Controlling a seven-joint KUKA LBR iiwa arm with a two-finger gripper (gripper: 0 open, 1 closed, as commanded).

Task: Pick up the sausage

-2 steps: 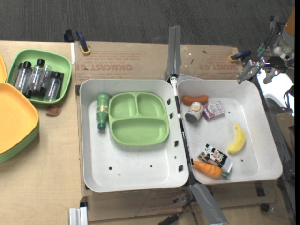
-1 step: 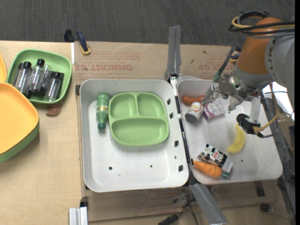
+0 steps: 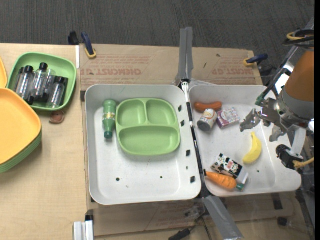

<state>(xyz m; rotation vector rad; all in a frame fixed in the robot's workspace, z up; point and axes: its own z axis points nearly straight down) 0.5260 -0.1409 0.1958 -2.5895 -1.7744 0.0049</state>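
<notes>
Now our claw (image 3: pixel 260 119) hangs empty with its fingers spread, just above the banana (image 3: pixel 253 149) in the right bin (image 3: pixel 280 184). We should carry it across to the sausage (image 3: pixel 208 105), which lies beyond the banana near the bin's far-left corner, and close across its narrow width, clear of the small can (image 3: pixel 205 119).

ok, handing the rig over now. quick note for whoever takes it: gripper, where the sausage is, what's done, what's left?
Gripper: over the right bin, just above the banana, with nothing between its fingers; open or shut is unclear.
Sausage: lies at the far left corner of the right bin, beside the small can and close to the pink packet, well left of the gripper.
Done: nothing visible; the sausage is untouched.
Left: move the gripper over to the sausage, come down, grasp and lift. The can sits close, so the approach looks tight.
</notes>
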